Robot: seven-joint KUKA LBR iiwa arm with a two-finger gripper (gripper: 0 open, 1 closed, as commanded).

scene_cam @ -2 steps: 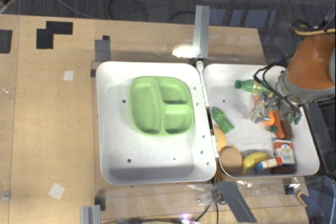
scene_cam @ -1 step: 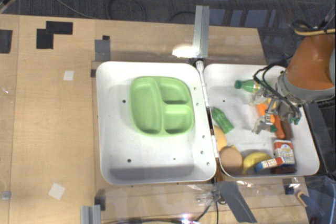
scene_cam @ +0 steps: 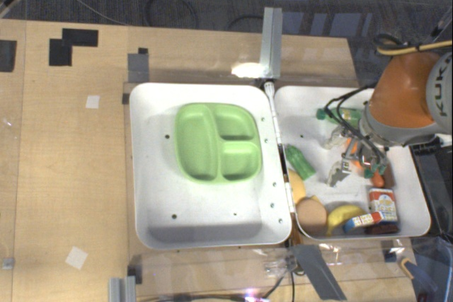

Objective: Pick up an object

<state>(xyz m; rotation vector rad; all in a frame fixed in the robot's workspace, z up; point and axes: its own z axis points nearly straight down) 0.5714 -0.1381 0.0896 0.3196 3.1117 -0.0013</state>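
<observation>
My claw [scene_cam: 345, 170] hangs low in the right bin [scene_cam: 311, 117]; whether it is spread or pinched, I cannot tell. Just right of it lies a small orange-red item [scene_cam: 379, 179]. Nearer the camera sit a small carton [scene_cam: 382, 205], a banana [scene_cam: 342, 214] and a brown round thing [scene_cam: 311, 212]. A green item [scene_cam: 300, 163] lies to its left. The left bin [scene_cam: 152, 166] holds a green divided tray [scene_cam: 216, 141].

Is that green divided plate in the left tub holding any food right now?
Empty. The green plate lies flat in the left tub, and all three compartments show bare green.
</observation>
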